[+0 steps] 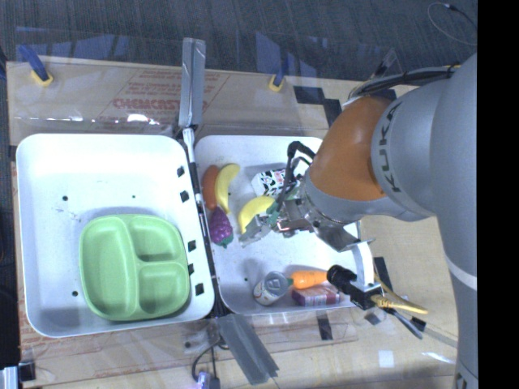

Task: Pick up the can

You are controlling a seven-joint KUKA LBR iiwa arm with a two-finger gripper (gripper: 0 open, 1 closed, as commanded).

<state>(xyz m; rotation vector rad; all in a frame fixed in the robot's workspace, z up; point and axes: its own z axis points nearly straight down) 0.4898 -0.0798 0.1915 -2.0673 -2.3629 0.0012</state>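
The can (pixel 272 287) is a small silver tin lying near the front wall of the right bin (pixel 243 148), its round end turned towards the camera. My gripper (pixel 261 227) hangs low over the middle of that bin, beside a yellow banana (pixel 256 210) and farther back than the can. A strip of bare bin floor lies between gripper and can. The arm's orange band (pixel 349 156) and grey wrist cover the bin's right part.
An orange carrot (pixel 310 279) and a maroon packet (pixel 316 297) lie right of the can. A second banana (pixel 226 182), an orange-red piece (pixel 211 186), a purple fruit (pixel 220 226) and a black-and-white item (pixel 272 180) crowd the bin's rear left. The left bin holds a green divided tray (pixel 134 266).
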